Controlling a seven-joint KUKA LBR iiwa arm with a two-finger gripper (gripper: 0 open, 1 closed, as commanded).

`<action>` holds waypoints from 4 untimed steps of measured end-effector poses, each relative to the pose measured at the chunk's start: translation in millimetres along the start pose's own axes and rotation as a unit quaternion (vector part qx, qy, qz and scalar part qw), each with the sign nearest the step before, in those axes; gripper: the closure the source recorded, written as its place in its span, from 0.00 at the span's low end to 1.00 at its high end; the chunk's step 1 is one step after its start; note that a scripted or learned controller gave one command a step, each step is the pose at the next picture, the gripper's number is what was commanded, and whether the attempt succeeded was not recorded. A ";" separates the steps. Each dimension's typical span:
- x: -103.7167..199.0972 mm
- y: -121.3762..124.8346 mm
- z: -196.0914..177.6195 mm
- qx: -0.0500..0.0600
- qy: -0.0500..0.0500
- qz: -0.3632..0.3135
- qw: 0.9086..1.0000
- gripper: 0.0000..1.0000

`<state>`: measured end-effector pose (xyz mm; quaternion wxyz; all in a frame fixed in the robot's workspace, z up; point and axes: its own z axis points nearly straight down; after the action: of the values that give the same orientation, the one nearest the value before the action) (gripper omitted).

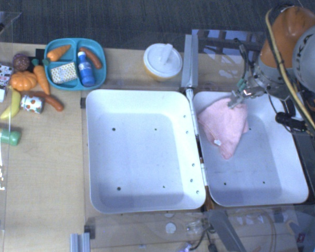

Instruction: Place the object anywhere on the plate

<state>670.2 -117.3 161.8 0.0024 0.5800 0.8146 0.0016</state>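
A pink cloth lies crumpled in the right bin, against its left wall. My gripper hangs over the far part of that bin, and its tip meets the cloth's upper right corner, which draws up to a point there. The blue divided plate stands on the bench at the far left, beyond the left bin. It bears toy food: a carrot, a blue bottle, a sausage and a checked block.
The left bin lies between the cloth and the plate. A white lidded cup stands behind the bins. Several toy foods lie scattered on the bench left of the plate. A metal divider rises between the bins.
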 end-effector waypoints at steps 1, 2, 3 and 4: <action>-7.5 -1.0 -49.3 0.000 -0.001 0.002 1.000 1.00; -6.1 1.2 -63.1 0.000 0.000 -0.001 1.000 1.00; 50.5 -2.0 -73.1 0.000 0.000 -0.202 0.979 1.00; 106.4 -5.8 -64.2 0.000 0.001 -0.393 0.919 1.00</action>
<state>629.5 -18.6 225.8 0.0022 0.2130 0.9770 0.0011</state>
